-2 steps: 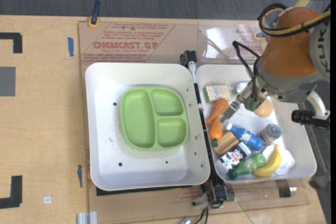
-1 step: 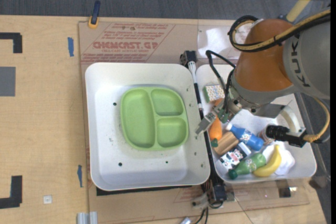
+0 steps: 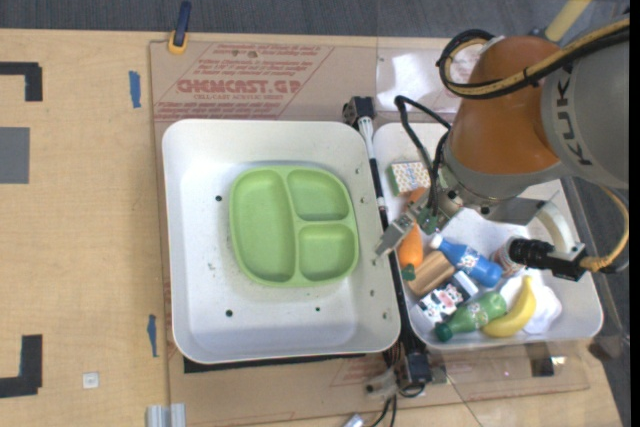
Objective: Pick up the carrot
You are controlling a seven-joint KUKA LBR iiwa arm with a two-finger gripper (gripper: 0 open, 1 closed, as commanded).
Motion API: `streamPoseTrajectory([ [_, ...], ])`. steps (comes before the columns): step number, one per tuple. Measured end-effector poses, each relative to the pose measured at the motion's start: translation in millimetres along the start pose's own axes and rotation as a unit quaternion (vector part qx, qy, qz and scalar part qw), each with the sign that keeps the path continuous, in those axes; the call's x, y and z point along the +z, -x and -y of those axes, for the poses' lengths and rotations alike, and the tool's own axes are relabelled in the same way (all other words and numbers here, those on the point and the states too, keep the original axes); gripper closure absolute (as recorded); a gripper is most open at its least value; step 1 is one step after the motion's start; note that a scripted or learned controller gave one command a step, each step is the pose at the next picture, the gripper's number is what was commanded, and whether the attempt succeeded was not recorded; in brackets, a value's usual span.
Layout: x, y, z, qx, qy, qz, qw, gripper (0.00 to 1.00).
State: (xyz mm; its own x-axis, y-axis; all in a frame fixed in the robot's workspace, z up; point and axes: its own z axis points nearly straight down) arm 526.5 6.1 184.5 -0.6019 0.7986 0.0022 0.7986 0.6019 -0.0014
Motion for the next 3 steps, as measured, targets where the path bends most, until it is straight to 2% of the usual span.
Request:
streamPoseTrajectory([
  [1, 0, 0, 0, 0.0, 0.0, 0.0, 1.0, 0.0],
  [2, 0, 29, 14, 0.108, 0.002, 0.003, 0.9942, 0.0],
  [3, 1, -25, 16, 0.155, -0.001, -0.002, 0.9879, 0.0],
])
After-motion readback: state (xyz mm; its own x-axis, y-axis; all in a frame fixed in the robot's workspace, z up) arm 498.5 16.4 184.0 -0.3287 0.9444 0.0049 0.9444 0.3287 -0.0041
